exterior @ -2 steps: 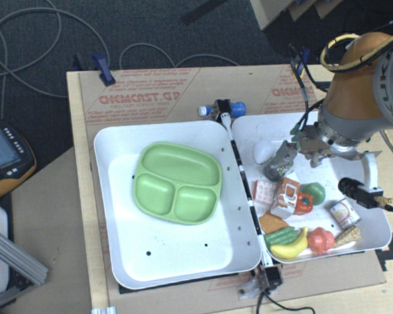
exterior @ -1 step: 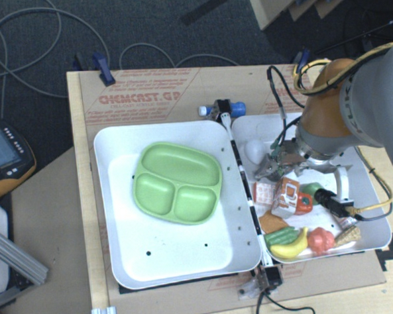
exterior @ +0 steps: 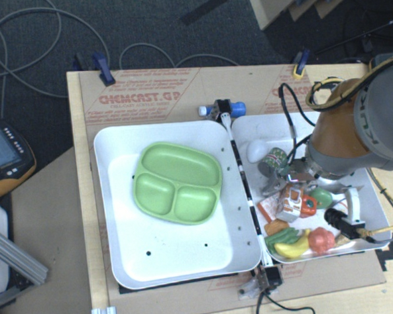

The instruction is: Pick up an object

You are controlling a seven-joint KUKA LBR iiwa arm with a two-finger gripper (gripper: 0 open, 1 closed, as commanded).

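My gripper (exterior: 285, 178) hangs low over the right bin (exterior: 274, 123), in the middle of a heap of small things. Just behind it lies a green can (exterior: 274, 159), and a white rounded object (exterior: 257, 149) sits further back. An orange and white snack packet (exterior: 290, 202) lies right in front of the gripper, with a small red piece (exterior: 308, 206) and a green toy (exterior: 322, 197) beside it. Along the bin's front wall are a yellow banana (exterior: 292, 248), a red fruit (exterior: 321, 239), a green pepper (exterior: 285, 237) and an orange piece (exterior: 275, 226). The arm hides the bin's right side.
The left bin (exterior: 123, 257) holds a light green divided plate (exterior: 177, 182) near its back half; its front floor is bare white. The two bins touch along a shared rim (exterior: 245, 190). Blue clamps (exterior: 103, 68) grip the board's far edge.
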